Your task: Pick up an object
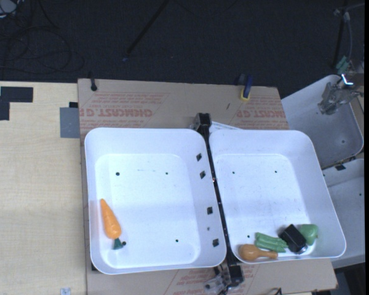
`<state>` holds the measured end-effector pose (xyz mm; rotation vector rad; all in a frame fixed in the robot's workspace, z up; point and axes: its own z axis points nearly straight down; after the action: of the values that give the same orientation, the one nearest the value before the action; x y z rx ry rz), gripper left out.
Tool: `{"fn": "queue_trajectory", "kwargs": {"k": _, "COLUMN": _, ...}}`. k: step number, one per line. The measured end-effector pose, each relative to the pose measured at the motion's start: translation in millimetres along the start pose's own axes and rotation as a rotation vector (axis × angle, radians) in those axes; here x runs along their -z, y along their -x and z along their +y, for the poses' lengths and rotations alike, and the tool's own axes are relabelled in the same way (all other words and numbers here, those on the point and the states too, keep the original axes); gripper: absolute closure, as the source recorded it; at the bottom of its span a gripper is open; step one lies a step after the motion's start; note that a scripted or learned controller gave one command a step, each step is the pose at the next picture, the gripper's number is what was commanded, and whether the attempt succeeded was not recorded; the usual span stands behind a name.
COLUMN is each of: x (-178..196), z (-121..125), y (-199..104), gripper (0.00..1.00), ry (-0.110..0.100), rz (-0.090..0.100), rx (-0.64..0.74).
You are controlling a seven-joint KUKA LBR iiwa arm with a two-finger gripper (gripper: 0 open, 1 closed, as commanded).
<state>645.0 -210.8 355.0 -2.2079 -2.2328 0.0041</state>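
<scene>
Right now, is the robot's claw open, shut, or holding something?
Gripper: cannot be told from this picture.
The carrot lies loose in a white bin.

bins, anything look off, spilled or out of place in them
Nothing stands out. The orange carrot lies alone near the left bin's left wall; a green piece, a black block and an orange pear-shaped toy huddle in the right bin's near corner, all inside the walls.

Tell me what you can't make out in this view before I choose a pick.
- Tool: small at the camera view's right edge; fingers unreadable.
- Green piece: partly covered by the black block; shape unclear.
- Dark bit below the carrot: too small to identify.
- Hardware under the bins: cut by the bottom edge.
</scene>
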Motion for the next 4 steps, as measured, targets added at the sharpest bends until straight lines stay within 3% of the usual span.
{"fn": "queue_trajectory", "kwargs": {"k": 4, "x": 39, "z": 2, "y": -3, "gripper": 1.0, "ry": -0.004, "rz": -0.004, "rx": 0.02}}
